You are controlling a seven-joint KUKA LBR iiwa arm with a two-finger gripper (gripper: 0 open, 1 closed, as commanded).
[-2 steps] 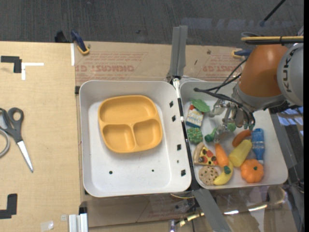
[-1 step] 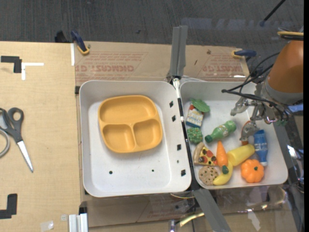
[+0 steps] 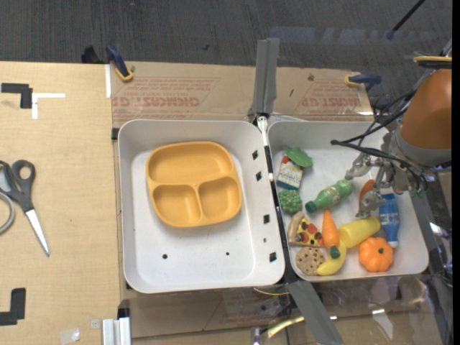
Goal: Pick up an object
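Grey arm [image 3: 420,146] with orange band [image 3: 430,110]
Black cables looping off wrist; bare metal gripper [image 3: 374,185] parts below.

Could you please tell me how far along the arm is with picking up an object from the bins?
Done: the gripper has reached over the right bin, above the blue bottle and beside the green bottle. In hand: nothing shows between its fingers. Left: closing on a toy and lifting it; the pumpkin, carrot and the rest lie in the bin. The yellow tray sits in the left bin.
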